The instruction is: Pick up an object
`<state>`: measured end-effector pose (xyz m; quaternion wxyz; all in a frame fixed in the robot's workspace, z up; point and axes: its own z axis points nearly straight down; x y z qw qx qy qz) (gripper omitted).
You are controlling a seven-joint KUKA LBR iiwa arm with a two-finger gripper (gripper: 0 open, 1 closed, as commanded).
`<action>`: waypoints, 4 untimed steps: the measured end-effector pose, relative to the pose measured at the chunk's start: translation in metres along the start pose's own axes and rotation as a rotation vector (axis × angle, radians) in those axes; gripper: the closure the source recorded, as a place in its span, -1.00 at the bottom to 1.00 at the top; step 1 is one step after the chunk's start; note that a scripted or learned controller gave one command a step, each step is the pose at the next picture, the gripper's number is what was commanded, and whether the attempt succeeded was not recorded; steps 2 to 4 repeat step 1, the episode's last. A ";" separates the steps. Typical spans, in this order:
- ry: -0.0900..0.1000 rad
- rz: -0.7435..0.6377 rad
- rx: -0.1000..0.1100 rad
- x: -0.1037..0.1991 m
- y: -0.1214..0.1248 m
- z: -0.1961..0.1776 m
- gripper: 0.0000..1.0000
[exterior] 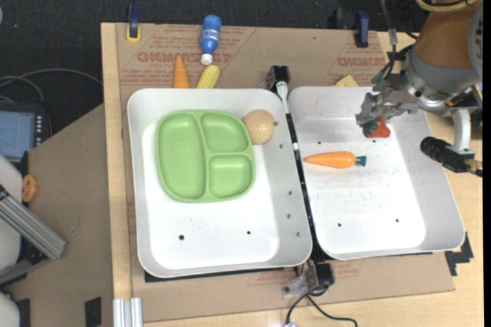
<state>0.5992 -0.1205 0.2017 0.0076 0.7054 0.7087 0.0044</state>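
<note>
carrot [330,160] | orange, green top | lying flat, crosswise | right bin [430,229], upper-middle

arm [449,26]: enters from right, bent downward | jaws: closed on a small red item

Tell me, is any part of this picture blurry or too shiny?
In the camera view the white bins look bright and a little washed out under even light, with soft shadows only; the carrot and green plate are sharp, while the gripper and the small red thing at it look slightly smeared.
</note>
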 end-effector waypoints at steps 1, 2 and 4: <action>0.008 0.000 0.021 0.052 -0.053 -0.008 1.00; 0.008 0.000 0.021 0.052 -0.053 -0.008 1.00; 0.008 0.000 0.021 0.052 -0.053 -0.008 1.00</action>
